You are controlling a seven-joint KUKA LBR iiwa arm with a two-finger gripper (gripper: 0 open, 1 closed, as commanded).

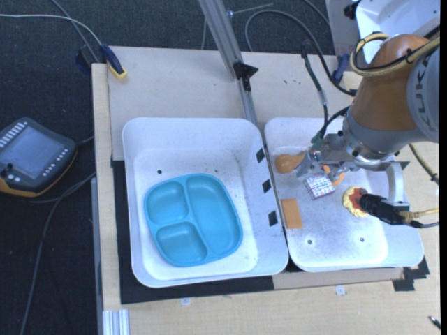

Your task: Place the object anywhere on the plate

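Camera view: the arm (pixel 391 89) was seen reaching in over the right bin (pixel 370 253), its gripper (pixel 323 160) lowered among the scattered pieces there. Whether anything was gripped could not be told, the wrist hiding that part. A brown pear-shaped piece (pixel 286 162) lay just beside the gripper, with a small checked packet (pixel 320 186) below it, a flat tan block (pixel 291 213) near the bin's left wall and a yellow-and-red toy (pixel 355 202) further right. The blue divided plate (pixel 193 218) was kept in the left bin (pixel 140 145), well apart, presumably as the drop-off point.
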